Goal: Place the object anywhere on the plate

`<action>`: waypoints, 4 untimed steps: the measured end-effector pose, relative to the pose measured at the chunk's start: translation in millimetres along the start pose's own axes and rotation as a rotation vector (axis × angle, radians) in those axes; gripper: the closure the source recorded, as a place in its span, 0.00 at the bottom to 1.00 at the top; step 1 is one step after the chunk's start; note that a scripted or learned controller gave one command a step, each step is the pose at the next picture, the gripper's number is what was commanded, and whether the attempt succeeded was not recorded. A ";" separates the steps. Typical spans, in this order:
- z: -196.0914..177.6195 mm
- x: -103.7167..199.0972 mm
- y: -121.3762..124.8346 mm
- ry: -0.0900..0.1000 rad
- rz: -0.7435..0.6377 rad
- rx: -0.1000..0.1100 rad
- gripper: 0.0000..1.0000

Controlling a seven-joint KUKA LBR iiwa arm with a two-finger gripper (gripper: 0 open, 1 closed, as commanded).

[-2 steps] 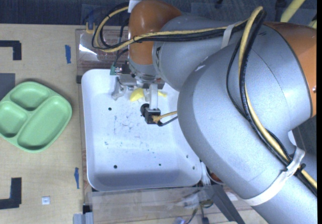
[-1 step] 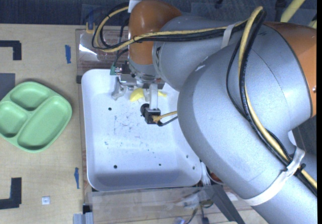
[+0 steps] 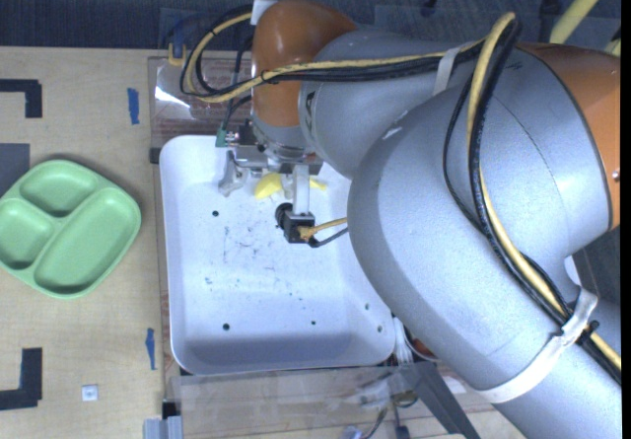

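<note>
A green three-compartment plate point(image 3: 67, 227) lies on the wooden bench at the left, outside the bins. A small yellow object point(image 3: 268, 188) rests on the floor of the white bin point(image 3: 197, 329), near its far wall. My gripper point(image 3: 261, 196) hangs low over that spot with its fingers point(image 3: 229, 178) apart, one on each side of the object. A bit of yellow also peeks out right of the darker finger. The wrist hides the object's top. Nothing is gripped.
The grey arm with its orange bands and yellow-black cables covers the right half of the scene and the right side of the bin. Blue tape marks and black corner markers sit on the bench around the plate.
</note>
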State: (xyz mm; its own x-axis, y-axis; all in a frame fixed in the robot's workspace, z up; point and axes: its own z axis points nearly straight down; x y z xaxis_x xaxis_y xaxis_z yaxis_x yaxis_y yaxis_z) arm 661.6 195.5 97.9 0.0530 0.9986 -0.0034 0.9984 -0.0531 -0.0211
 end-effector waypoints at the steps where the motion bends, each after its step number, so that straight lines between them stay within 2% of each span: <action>1: 0.0 0.0 0.0 0.000 0.000 0.000 0.00; 4: 11.4 -3.7 -0.2 0.005 -0.043 0.003 0.00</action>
